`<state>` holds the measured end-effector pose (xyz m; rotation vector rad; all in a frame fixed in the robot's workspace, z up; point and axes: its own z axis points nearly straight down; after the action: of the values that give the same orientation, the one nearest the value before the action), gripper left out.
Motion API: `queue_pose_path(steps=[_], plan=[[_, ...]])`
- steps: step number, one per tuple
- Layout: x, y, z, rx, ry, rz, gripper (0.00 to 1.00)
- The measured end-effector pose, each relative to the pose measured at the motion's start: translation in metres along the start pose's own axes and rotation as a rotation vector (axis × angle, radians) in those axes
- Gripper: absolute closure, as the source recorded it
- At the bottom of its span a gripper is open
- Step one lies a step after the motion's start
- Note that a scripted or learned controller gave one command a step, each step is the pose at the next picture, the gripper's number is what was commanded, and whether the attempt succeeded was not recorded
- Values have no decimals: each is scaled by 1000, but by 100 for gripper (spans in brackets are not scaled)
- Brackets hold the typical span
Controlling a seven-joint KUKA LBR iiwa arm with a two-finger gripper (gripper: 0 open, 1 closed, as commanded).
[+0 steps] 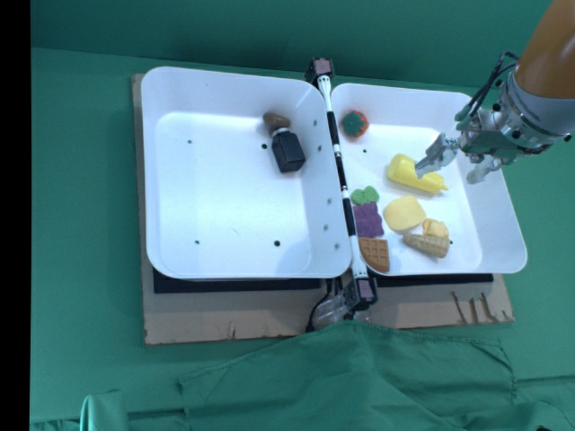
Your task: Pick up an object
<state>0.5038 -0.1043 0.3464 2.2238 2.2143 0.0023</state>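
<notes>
My gripper hangs over the right bin, near its far right side, open, with nothing between its fingers. Its left finger is just above the right end of a yellow banana-shaped toy. Below that lie a pale yellow round piece and a small waffle cone. A purple grape bunch with green leaves and a brown waffle square sit along the bin's left wall. A red strawberry-like toy lies at the far left corner.
The left bin holds a black block and a small brown piece near its far right side. A divider rail runs between the bins. Green cloth is bunched at the front.
</notes>
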Motion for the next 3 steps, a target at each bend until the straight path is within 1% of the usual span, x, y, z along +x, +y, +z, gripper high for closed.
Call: queue_pose_path(steps=[1, 2, 3], plan=[[-17, 11, 101, 8, 1, 2, 0], [-18, 2, 151, -14, -4, -2, 0], [-19, 0, 144, -9, -4, 4, 100]])
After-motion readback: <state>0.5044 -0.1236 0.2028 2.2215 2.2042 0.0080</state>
